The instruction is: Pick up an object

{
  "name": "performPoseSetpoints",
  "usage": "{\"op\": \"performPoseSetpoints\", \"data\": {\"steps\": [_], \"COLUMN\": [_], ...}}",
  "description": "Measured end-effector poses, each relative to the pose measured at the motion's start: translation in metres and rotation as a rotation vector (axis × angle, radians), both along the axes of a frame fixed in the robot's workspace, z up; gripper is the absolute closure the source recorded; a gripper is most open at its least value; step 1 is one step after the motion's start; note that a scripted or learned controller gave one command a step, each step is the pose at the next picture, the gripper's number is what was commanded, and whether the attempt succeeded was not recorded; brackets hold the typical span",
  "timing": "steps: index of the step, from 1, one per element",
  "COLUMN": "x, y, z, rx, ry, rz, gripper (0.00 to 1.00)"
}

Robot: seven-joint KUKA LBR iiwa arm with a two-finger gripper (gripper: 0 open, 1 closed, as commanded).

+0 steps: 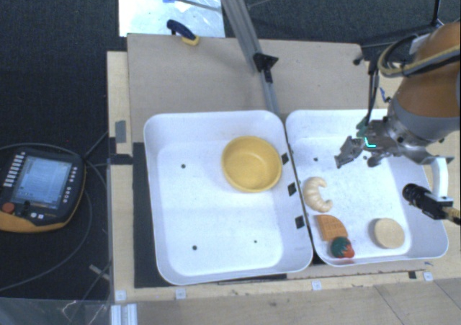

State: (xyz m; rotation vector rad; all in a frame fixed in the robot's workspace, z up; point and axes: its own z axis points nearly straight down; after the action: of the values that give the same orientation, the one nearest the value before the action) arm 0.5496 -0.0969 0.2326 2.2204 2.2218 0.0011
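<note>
My gripper (360,157) hangs over the right bin (310,125), above its upper middle, open with nothing between its fingers. Below and left of it, a cream croissant-shaped piece (317,194) lies near the bin's left wall. An orange slice-like piece (332,227) sits in the bin's front left corner, with a small green and red item (342,248) against it. A tan round disc (387,233) rests at the front right. A yellow bowl (251,163) stands upright in the left bin (173,194).
A slanted metal pole (245,24) ends at a black clamp (265,64) behind the bins. A control pendant (39,187) lies on the floor at the left. A black fitting (425,201) on the arm overhangs the right bin's right side.
</note>
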Motion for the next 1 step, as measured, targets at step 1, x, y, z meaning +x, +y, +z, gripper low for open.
{"op": "performPoseSetpoints", "data": {"steps": [1], "x": [0.0], "y": [0.0], "z": [0.0], "rx": [0.0], "ry": [0.0], "rz": [0.0], "gripper": [0.0]}}
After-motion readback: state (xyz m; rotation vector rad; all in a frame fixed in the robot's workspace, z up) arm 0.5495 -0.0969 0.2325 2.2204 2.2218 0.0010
